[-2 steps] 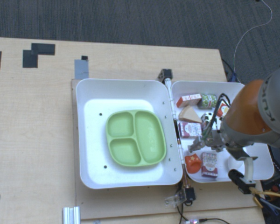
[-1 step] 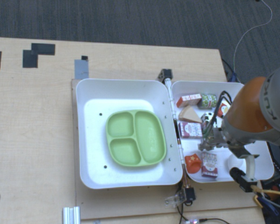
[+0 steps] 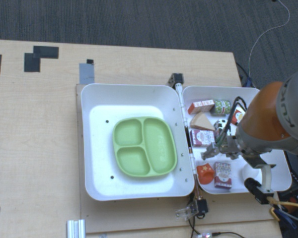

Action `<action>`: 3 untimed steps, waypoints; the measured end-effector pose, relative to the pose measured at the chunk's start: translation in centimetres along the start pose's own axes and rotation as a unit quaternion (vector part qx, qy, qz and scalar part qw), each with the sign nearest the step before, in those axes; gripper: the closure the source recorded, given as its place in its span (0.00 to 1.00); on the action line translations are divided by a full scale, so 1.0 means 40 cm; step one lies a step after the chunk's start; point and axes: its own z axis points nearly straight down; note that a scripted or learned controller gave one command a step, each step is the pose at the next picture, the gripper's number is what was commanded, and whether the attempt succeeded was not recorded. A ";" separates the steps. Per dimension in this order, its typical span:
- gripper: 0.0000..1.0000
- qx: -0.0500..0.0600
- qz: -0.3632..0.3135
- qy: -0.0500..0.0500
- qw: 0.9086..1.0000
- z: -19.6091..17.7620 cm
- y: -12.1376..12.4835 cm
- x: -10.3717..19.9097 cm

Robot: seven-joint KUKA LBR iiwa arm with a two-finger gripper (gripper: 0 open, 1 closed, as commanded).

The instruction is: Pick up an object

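Note:
My gripper [image 3: 219,150] hangs low over the middle of the right bin [image 3: 283,182], with the grey arm and its orange band [image 3: 262,119] reaching in from the right. Just left of it lies a maroon packet [image 3: 202,138]. Below it sit a red tomato-like object [image 3: 204,173] and a red and white packet [image 3: 222,175]. A tan wedge [image 3: 202,121], a small red and white box [image 3: 201,105] and a green can [image 3: 221,106] lie toward the bin's far side. The arm hides part of the bin's right half.
The left bin [image 3: 97,133] holds a light green divided plate [image 3: 144,146]. A ridge [image 3: 185,133] separates the two bins. A white rounded object [image 3: 252,174] lies near the right bin's front. Cables [image 3: 283,205] trail at the bench's lower right.

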 end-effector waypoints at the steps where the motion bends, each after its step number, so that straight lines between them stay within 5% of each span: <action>1: 1.00 -0.002 -0.002 0.000 1.000 -0.026 0.005 0.002; 2: 0.00 -0.002 -0.001 0.000 1.000 -0.026 0.005 0.002; 3: 0.00 0.005 0.003 0.000 1.000 0.055 -0.011 -0.010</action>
